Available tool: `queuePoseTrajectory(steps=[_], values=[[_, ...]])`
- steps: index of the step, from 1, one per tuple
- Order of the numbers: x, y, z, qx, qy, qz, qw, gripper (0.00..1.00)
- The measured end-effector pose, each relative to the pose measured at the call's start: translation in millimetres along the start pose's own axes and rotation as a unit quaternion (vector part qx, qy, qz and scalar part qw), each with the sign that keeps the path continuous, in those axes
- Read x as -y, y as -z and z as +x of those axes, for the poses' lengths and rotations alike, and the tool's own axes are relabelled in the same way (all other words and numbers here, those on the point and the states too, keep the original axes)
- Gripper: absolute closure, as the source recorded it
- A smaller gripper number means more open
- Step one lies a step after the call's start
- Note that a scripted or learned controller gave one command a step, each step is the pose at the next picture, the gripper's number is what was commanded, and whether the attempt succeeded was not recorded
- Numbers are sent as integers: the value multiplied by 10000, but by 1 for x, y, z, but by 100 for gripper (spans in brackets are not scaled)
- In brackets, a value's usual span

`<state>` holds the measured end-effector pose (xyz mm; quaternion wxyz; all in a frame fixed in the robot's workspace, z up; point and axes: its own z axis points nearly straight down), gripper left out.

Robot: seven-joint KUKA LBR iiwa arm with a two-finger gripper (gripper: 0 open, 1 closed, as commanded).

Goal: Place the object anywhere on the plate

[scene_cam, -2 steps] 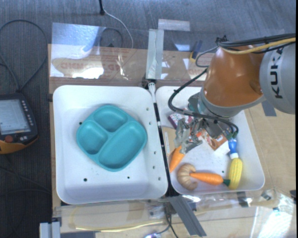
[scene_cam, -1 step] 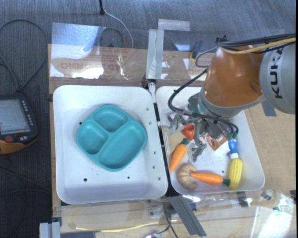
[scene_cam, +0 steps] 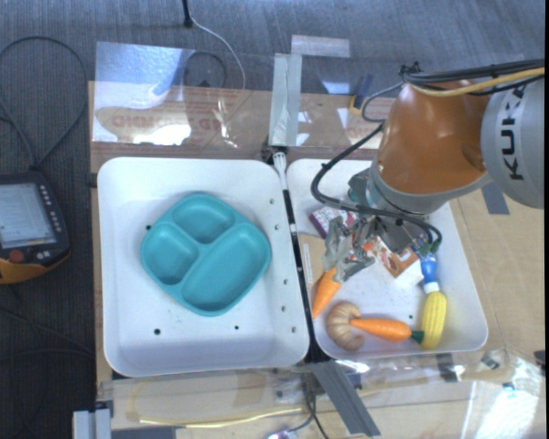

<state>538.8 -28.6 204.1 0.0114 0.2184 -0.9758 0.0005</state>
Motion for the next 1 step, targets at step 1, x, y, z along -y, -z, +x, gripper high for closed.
queuePoseTrajectory(steps=[1], values=[[0, 0, 0, -2, 0, -2, 10000, 0]])
